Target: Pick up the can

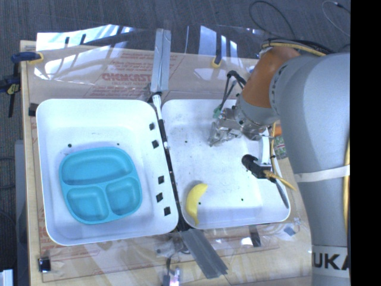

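Can [277, 143], or what I take for it, shows as a narrow strip of orange, red and green label at the 3 o'clock edge of the right bin [186, 124], tucked between the bin's wall and the grey arm [312, 130], which covers most of it. I cannot tell from this strip whether it stands upright or lies on its side. I would expect a rigid metal cylinder, fairly light if empty and noticeably heavier if full, with a smooth, slippery wall that could slide or roll away under a glancing touch. The safest hold is probably across the body at mid-height, jaws square to the curve, not on the rim. The gripper [217, 134] hangs over the bin's bare floor toward 12 o'clock of the bin's centre, with the can off at about its 3 o'clock, and nothing is visibly held. Whether it is released or clenched I cannot tell at this angle. The arm's own bulk and the nearby bin wall are the main obstacles, leaving little room to come down beside the can. A yellow banana [195, 200] lies at the bin's 7 o'clock, well apart from the can and out of the way. A blue divided plate [101, 183] sits in the left bin [53, 121], no hindrance.
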Controlling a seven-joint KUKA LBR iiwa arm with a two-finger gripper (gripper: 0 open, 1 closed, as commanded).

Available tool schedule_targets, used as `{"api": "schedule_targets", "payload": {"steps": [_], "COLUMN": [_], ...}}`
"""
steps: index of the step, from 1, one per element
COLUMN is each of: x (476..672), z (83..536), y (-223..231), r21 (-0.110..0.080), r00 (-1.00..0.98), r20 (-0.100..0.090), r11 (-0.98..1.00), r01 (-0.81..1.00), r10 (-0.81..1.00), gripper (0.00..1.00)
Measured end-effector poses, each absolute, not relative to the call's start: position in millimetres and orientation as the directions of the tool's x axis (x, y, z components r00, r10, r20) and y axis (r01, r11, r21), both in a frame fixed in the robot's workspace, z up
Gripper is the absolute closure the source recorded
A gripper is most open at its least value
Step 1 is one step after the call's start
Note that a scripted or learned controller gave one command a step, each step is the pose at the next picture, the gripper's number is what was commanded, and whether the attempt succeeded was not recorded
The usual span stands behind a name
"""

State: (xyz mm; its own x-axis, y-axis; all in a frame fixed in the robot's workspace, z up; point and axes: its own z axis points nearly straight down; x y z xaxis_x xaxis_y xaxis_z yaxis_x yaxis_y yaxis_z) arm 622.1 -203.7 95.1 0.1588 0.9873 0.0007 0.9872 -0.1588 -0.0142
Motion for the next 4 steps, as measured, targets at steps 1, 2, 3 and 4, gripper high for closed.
{"api": "schedule_targets", "payload": {"steps": [1,2,3,4], "x": [656.5,650.6,650.8,650.8], "z": [88.4,89.5,89.2,89.1], "y": [-137.7,-202.0,-200.8,-200.8], "r21": [-0.006,-0.005,-0.007,-0.007], "r00": [0.380,0.582,0.581,0.581], "r20": [-0.001,-0.001,-0.001,-0.001], "r11": [-0.380,-0.582,-0.581,-0.581], "r01": [0.925,0.813,0.814,0.814], "r10": [0.925,0.813,0.814,0.814], "gripper": [1.00,1.00,0.00,0.00]}}
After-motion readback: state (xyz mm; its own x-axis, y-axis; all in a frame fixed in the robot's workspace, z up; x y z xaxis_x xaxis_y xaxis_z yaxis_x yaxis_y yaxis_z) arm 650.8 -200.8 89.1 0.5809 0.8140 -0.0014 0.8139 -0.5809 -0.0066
